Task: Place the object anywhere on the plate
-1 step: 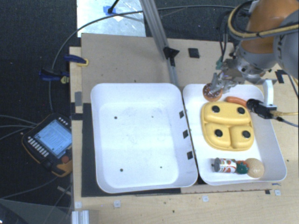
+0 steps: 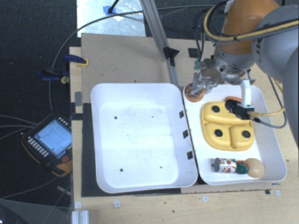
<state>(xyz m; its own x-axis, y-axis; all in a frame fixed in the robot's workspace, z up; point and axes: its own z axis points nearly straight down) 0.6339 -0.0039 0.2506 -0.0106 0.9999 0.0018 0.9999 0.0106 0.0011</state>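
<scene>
Brown tabletop (image 2: 121,59) carries two shallow white bins side by side: the left bin (image 2: 135,134) and the right bin (image 2: 273,155). The yellow plate (image 2: 227,126), with three compartments, lies in the middle of the right bin.

At that bin's far left corner, the pincer (image 2: 198,85) hangs directly above a small round brownish object (image 2: 194,94) that sits against the bin wall. It appears to touch or straddle the object, but whether it is gripping it or standing open cannot be told from this slant.

From the pincer, the plate lies toward the viewer and to the view's right, quite near, its closest compartment just beside the object. So the carry, judged from this, would be short: lift, shift along that diagonal, lower. A small bottle (image 2: 224,165), a green bit (image 2: 241,168) and a tan ball (image 2: 254,168) rest along the bin's near edge, well apart from that path.
</scene>
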